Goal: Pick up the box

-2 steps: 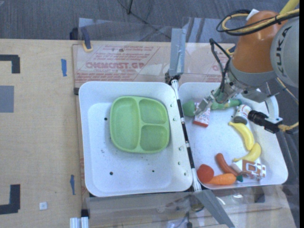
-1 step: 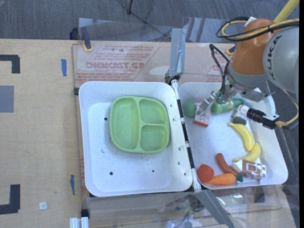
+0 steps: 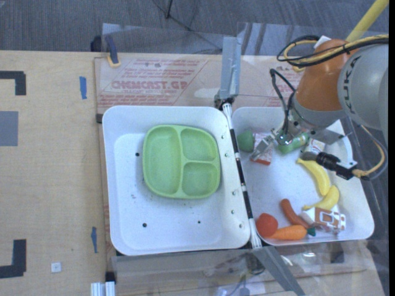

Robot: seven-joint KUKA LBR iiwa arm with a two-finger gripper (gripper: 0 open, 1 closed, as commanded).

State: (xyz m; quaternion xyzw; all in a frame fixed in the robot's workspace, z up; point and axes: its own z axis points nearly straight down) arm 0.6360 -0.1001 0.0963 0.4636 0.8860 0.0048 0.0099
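- Clearly the pick is not finished — the arm has reached in over the right bin, and its hand sits low at the bin's upper left part.
- Right by the hand lies a small red-and-white box, resting on the bin floor near the divider between the two bins; it looks to be touching or just under one fingertip, though I cannot tell which.
- As for the hand itself, I cannot tell whether it is spread or closed from this slant — the wrist and cables hide too much — and nothing shows the box between its fingers, so I would not call it held.
- A second small box, white with red marks, lies at the bin's lower right, well apart from the hand and untouched.
- Around them sit a green round thing, a banana, a carrot, a tomato and a sausage-like piece.
- Over in the left bin rests a green divided plate.
- My reading: approach done, grasp unconfirmed, lift wholly left to do.
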